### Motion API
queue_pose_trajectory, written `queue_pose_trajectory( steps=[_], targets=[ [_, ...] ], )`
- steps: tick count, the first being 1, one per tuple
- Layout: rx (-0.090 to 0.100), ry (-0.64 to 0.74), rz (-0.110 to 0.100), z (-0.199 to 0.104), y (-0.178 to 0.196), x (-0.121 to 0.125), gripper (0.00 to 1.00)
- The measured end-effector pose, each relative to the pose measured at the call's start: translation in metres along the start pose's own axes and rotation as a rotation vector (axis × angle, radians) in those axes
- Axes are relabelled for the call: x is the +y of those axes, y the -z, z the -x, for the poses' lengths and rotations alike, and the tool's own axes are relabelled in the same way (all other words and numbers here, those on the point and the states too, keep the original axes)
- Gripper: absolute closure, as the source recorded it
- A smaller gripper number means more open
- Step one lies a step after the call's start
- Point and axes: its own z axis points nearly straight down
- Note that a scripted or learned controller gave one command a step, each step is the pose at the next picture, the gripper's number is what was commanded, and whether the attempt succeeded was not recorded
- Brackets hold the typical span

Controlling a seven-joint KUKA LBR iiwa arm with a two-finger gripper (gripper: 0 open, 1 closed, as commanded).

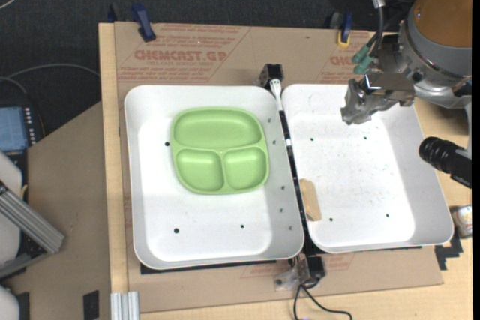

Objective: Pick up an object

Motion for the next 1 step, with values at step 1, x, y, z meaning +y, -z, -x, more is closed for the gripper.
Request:
queue_pose_trajectory(
  steps=[1],
  targets=[
    [0.002, 0.014, -0.008, -0.0555, 0.0013, -0.0011, 1.0]
  ],
)
